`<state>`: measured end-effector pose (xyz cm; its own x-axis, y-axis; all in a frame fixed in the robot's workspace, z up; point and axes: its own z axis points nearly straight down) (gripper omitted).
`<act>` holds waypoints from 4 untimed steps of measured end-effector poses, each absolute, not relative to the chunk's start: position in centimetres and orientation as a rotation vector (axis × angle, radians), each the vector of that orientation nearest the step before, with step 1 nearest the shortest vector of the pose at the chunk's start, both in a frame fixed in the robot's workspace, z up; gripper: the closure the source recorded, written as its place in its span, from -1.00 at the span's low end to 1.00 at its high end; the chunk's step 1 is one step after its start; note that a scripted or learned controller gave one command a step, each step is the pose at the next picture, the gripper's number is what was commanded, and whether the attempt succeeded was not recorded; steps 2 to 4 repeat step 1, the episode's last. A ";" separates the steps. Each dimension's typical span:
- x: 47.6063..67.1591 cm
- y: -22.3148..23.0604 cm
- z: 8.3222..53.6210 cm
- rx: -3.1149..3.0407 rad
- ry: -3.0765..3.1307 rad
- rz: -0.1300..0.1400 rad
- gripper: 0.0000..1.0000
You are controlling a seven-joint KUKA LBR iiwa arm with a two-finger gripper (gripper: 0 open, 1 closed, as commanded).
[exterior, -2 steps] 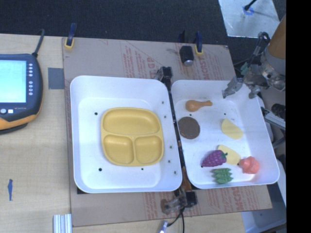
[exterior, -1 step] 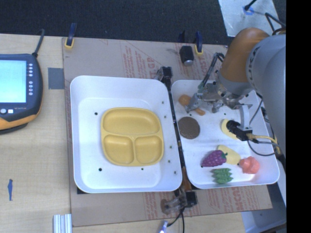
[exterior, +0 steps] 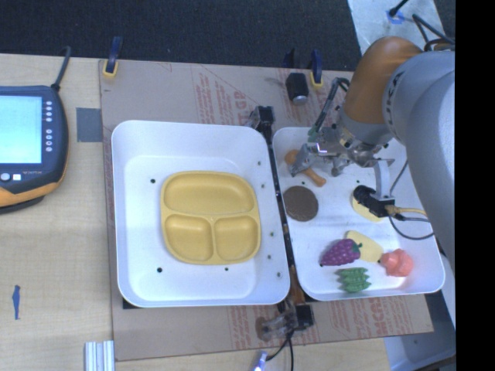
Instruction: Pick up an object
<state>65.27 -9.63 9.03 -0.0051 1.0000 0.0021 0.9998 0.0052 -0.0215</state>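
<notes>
A: Toys lie in the right bin (exterior: 433,288): a brown disc (exterior: 300,203), purple grapes (exterior: 340,252), a green piece (exterior: 354,279), a yellow wedge (exterior: 370,244), a pink lump (exterior: 397,263) and an orange bit (exterior: 311,176) near the far left corner.

B: Which is nearest the gripper (exterior: 321,158)?

A: Orange bit, small and elongated (part of it hidden under the metal). It lies on the bin floor just beside the gripper, at the back of that bin.

B: Is it held?

A: I cannot tell whether the gripper is apart or together; the parts blur into each other from this angle. Nothing is plainly clamped.

B: And the disc?

A: Flat, round, dull brown, close to the bin's left wall, nearer the camera than the orange bit.

B: The other bin?

A: Left bin (exterior: 131,207) holds a yellow tray (exterior: 210,216) with three compartments, one wide and two small. Both bins sit on a cardboard sheet (exterior: 193,91) on the surface. A pendant (exterior: 29,141) with a screen rests at far left.
</notes>
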 end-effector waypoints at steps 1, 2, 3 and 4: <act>65.3 -9.6 10.1 -2.199 -2.216 0.021 1.00; 65.3 -9.6 10.1 -2.199 -2.216 0.021 1.00; 65.3 -9.6 10.1 -2.199 -2.216 0.021 1.00; 65.3 -9.6 10.1 -2.199 -2.216 0.021 1.00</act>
